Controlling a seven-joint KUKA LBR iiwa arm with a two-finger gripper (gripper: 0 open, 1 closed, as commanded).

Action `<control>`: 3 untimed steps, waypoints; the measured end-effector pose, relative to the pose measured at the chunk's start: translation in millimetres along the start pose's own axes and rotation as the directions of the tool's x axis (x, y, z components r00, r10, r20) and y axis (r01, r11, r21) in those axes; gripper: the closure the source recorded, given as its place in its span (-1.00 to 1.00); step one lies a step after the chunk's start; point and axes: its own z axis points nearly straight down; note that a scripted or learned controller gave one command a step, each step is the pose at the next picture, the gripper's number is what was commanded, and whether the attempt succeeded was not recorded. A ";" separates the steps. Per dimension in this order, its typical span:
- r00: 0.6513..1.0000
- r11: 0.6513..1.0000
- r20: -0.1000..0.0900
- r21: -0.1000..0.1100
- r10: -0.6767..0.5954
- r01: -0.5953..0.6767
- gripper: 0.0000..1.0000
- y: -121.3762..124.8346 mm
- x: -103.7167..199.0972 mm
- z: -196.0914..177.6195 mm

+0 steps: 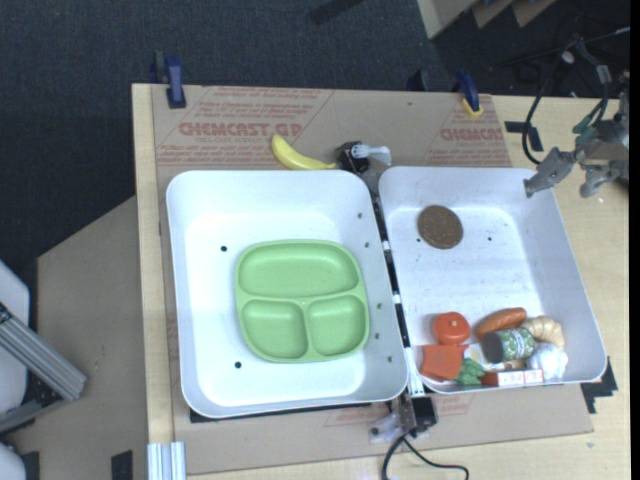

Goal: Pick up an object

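Note:
My gripper (567, 182) hangs over the far right corner of the right bin (560, 258), its two grey fingers spread apart with nothing between them. It is open. A round brown cookie (440, 226) lies alone in the bin's far half, to the left of the gripper. Crowded in the near right corner are a red tomato (452, 327), a sausage (500, 319), an orange-red block (438, 361), a green can (512, 345) and a pale bread roll (547, 328).
The left bin (200, 268) holds a green divided plate (300, 300). A yellow banana (298, 156) and a small black and white object (362, 154) lie on the cardboard behind the bins. Blue and yellow clamps (175, 78) pin the board's far edge.

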 end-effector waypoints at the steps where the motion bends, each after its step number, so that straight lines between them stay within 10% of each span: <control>1: 1.000 1.000 -0.008 0.015 -0.007 0.007 -1.00 42.3 71.1 136.7; 2: 1.000 1.000 0.000 -0.006 -0.005 0.005 -1.00 45.9 102.9 75.0; 3: 1.000 1.000 -0.003 0.010 0.002 -0.002 -1.00 29.3 89.2 183.5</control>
